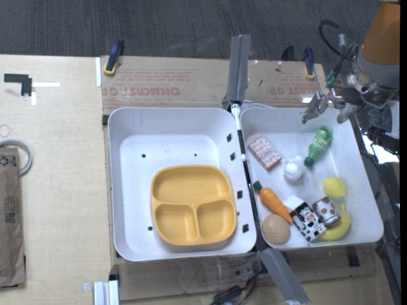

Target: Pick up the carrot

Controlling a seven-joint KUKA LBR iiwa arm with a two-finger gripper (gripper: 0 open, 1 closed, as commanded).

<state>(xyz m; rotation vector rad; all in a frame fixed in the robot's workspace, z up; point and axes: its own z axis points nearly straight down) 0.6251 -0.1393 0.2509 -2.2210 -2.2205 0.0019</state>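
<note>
The carrot (273, 200), orange with a green stub at its upper-left end, lies slanted near the left wall of the right bin (364, 170). Its lower end touches a black-and-white carton (306, 220) and sits just above a round tan bun (276, 230). My gripper (327, 111) hangs over the bin's far right corner, well away from the carrot. It is open with nothing between its fingers.
The right bin also holds a pink box (264, 152), a white ball (293, 169), a green bottle (318, 143), a lemon (334, 187), a small can (326, 211) and a banana (338, 231). A yellow divided plate (193, 204) sits in the left bin (127, 170).
</note>
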